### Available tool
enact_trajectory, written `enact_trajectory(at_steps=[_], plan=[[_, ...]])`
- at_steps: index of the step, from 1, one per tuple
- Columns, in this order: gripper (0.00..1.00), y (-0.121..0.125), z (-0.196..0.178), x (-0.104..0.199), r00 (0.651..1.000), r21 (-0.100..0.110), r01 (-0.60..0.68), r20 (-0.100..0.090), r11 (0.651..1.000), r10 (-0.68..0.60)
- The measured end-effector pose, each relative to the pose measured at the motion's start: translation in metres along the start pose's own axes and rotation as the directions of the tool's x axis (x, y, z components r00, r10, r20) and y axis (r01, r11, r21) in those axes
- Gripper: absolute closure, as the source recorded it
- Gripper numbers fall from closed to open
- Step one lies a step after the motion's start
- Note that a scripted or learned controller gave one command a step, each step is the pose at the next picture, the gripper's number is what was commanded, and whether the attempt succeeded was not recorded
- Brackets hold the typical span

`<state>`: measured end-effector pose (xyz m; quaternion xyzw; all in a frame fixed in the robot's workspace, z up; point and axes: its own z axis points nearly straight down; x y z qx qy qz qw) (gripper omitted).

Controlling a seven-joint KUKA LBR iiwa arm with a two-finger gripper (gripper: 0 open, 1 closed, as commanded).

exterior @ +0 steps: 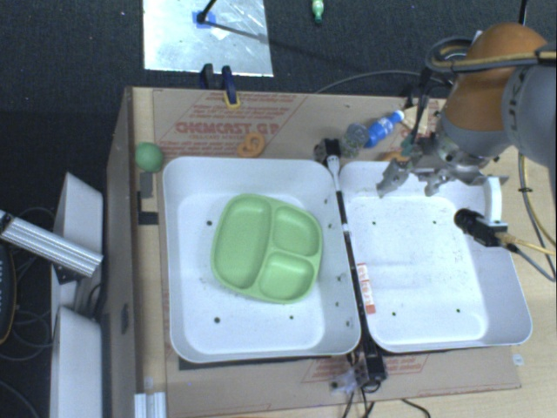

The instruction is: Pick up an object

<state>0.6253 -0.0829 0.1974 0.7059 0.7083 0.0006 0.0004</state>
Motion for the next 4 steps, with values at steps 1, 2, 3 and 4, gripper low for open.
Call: enact_trajectory(at_steps=[1, 2, 3, 4], plan=[[0.00, 0.043, 0.114, -0.015, 1.000, 0.002, 0.001, 0.000, 1.000, -0.001], [1.00, 0.045, 0.101, -0.015, 1.000, -0.004, 0.003, 0.001, 1.000, -0.003], [0.00, 0.044, 0.102, -0.015, 1.000, -0.004, 0.003, 0.001, 1.000, -0.003], [1.00, 0.046, 0.090, -0.015, 1.000, -0.008, 0.005, 0.002, 1.000, -0.005]])
